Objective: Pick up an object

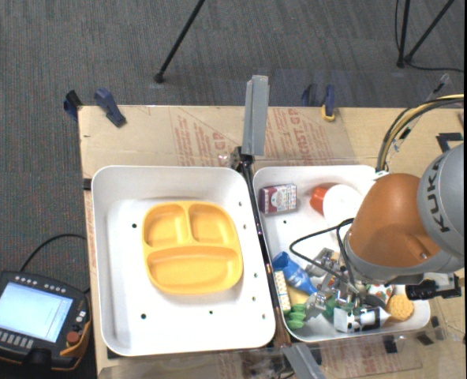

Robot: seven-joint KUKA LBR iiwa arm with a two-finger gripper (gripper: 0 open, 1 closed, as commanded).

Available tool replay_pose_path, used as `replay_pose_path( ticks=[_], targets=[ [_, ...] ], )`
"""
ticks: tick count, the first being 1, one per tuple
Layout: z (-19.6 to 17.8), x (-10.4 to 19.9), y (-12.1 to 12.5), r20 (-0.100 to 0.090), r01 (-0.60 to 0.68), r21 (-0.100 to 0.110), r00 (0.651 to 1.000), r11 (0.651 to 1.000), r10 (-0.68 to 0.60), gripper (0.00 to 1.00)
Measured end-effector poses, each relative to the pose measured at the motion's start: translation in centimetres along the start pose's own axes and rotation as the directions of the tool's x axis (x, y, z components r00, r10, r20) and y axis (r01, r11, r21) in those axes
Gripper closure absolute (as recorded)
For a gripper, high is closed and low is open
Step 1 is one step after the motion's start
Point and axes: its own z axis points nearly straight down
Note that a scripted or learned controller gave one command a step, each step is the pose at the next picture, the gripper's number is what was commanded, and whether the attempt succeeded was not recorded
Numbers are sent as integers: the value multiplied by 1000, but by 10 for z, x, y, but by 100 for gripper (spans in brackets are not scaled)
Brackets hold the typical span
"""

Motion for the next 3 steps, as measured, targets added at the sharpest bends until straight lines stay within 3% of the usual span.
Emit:
replay_pose_path(
  ticks=[1, 2, 3],
  targets=[
    [2, -111, -2, -7, 289, -5, 957, 957, -289, 0],
    [2, -94, 40, -7, 373, -5, 928, 928, -373, 0],
    [2, -101, -34, -5, 493, -7, 870, 870, -493, 0]
  ],
)
